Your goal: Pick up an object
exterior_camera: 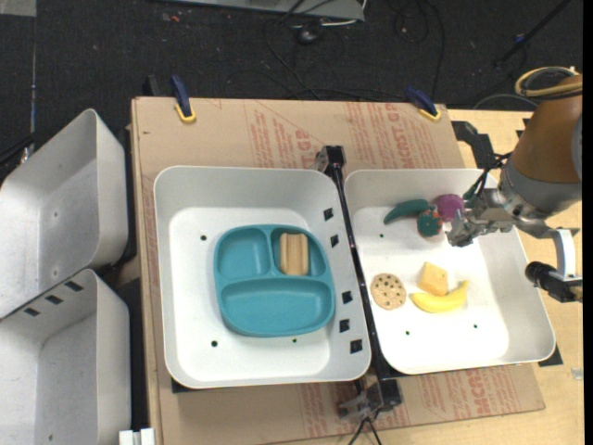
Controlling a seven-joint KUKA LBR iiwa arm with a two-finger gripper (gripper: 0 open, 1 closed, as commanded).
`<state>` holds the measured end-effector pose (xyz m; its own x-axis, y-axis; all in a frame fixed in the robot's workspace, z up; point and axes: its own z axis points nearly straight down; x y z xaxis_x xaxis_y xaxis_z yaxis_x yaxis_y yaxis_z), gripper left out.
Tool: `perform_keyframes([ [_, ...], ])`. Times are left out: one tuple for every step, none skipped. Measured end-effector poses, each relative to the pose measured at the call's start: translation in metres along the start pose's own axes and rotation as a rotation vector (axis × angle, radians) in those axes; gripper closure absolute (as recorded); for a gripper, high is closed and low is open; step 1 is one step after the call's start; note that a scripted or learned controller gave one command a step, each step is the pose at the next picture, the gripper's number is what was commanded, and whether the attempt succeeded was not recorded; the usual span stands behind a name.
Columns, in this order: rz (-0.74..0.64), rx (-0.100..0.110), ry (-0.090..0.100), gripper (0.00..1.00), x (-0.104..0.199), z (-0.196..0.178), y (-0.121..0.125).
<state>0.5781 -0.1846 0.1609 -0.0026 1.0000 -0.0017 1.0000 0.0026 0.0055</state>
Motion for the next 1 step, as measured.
perform_keyframes([
  [0.0,-0.002,-0.001,1.0,-0.0004,-0.0537,0.002],
])
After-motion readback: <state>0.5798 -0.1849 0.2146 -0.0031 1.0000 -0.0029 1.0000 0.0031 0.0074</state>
